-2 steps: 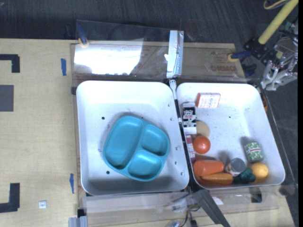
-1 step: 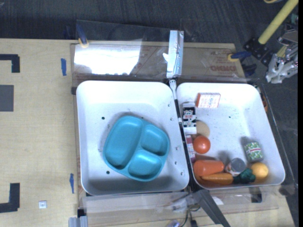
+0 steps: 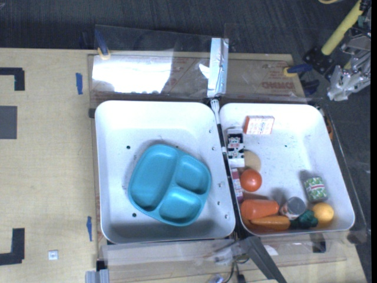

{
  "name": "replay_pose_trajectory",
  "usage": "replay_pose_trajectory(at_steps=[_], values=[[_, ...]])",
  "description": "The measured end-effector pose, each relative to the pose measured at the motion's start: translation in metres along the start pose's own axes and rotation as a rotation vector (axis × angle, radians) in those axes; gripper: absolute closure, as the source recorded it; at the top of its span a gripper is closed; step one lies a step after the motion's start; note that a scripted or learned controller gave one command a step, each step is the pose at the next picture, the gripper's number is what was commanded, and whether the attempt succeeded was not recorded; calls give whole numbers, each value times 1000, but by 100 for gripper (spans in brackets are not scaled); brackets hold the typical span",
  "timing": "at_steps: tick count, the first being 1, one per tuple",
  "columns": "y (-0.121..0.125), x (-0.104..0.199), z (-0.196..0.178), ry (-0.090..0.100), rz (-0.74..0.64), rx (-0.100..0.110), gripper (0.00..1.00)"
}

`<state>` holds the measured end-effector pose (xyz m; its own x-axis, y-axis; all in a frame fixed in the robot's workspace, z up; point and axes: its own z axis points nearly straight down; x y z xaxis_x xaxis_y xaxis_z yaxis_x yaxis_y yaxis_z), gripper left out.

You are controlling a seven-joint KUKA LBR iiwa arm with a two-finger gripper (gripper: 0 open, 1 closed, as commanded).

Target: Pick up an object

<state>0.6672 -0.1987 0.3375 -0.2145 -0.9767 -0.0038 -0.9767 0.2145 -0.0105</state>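
We see the hand (image 3: pixel 352 75) parked at about two o'clock in the view, off the table and well apart from both bins; whether it is spread or pressed together we cannot tell, since it is small and tangled with cables there.

The things to pick all lie in the right bin (image 3: pixel 330 134). A small orange-and-white box (image 3: pixel 259 125) sits at its twelve o'clock, a black-and-white packet (image 3: pixel 235 144) against the left wall, and a red-orange ball (image 3: pixel 251 180) near the centre-left. Along the six o'clock edge a carrot-like orange piece (image 3: pixel 260 209) lies crowded against a grey can (image 3: pixel 294 206), a dark green piece (image 3: pixel 306 219) and a yellow lemon-like fruit (image 3: pixel 323 213), with a green-patterned can (image 3: pixel 315 188) just above them.

We judge the risk to be in that crowded lower row: the pieces touch, so a descent there could wedge the hand between neighbours or knock one aside, and the round ones (ball, fruit) would likely roll out of a pinch. Items tight to the bin wall leave little room on that side. The box stands freest.

The left bin (image 3: pixel 112 158) holds a blue divided tray (image 3: pixel 169 184), well clear of any approach from three o'clock.
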Motion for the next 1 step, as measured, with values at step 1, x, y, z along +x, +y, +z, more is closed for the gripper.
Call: replay_pose_trajectory(at_steps=[1], values=[[4, -25, -8, -1, -198, -1, 100]])
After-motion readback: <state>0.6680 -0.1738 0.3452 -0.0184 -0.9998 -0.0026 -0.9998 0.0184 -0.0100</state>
